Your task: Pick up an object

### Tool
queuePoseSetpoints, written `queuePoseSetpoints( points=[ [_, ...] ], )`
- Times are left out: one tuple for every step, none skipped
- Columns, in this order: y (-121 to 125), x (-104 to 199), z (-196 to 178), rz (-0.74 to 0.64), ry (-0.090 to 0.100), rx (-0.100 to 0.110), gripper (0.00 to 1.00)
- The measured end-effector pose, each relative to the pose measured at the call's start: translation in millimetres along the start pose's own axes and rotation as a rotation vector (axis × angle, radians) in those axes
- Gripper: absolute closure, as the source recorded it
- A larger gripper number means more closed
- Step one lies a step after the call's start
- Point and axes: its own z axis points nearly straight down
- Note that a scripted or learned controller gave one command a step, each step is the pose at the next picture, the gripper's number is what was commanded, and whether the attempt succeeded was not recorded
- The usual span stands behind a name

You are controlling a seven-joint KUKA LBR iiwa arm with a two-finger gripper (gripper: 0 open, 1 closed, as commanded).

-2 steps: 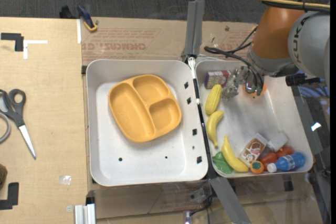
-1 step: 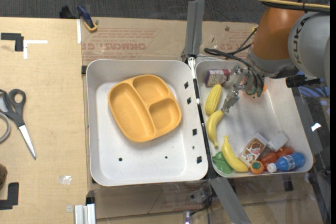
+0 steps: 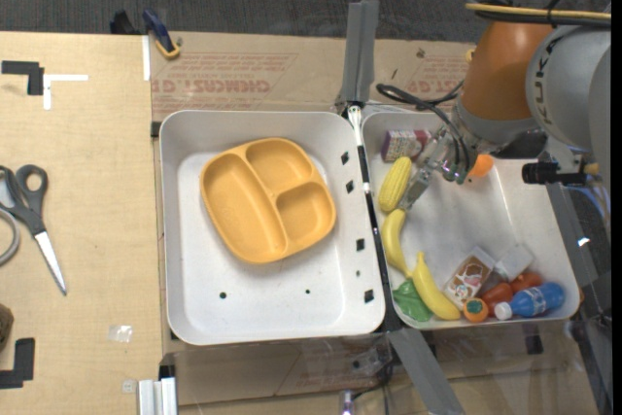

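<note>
Gripper (image 3: pixel 425 178) sits low in the right bin (image 3: pixel 530 219), at its upper left; finger state cannot be told from this angle. Corn cob (image 3: pixel 395 183) lies just left of the fingertips, close or touching, not seen between them. Purple packet (image 3: pixel 400 145) is just above-left of the tool. A banana (image 3: pixel 393 240) lies below it, a second banana (image 3: pixel 433 288) further down beside a green item (image 3: pixel 409 301). Left bin (image 3: pixel 175 238), well left of the tool, holds a yellow divided plate (image 3: pixel 267 199).
</note>
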Motion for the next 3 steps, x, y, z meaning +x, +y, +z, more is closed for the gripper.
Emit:
queuePoseSetpoints(
  points=[
    [-32,50,1,0.26,0.002,0.001,0.0],
    [7,-13,0,0.593,-0.001,0.001,0.0],
    [6,-11,-5,0.588,0.004,0.01,1.0]
  ],
)
